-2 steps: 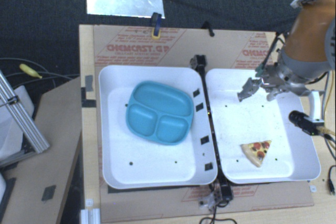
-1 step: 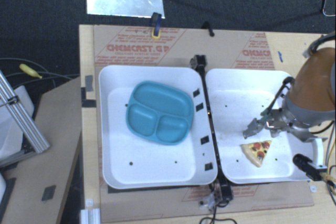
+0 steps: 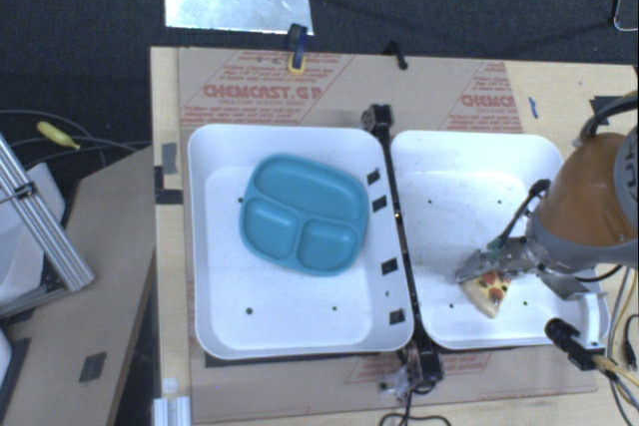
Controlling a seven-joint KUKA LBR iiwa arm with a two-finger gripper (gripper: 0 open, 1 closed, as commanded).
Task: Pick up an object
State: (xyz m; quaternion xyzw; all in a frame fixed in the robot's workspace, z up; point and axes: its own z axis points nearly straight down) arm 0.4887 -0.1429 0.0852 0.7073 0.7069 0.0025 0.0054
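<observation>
I am working over the right bin (image 3: 439,165), my pincer (image 3: 486,266) reaching in from the right and hanging low at its front portion. The pizza slice (image 3: 489,292), the only object there, is lying directly under and touching my fingertips, its long axis running toward the bin's front edge. I am judging my fingers as spread around its upper end, not yet clamping. The blue tray (image 3: 303,213) is sitting in the left bin (image 3: 215,244), well apart.

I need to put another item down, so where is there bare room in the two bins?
Right bin: bare floor across its far half. It is crowded near the front, where the pincer meets the pizza slice. Left bin: the blue tray fills the middle, leaving a strip along the front.
</observation>
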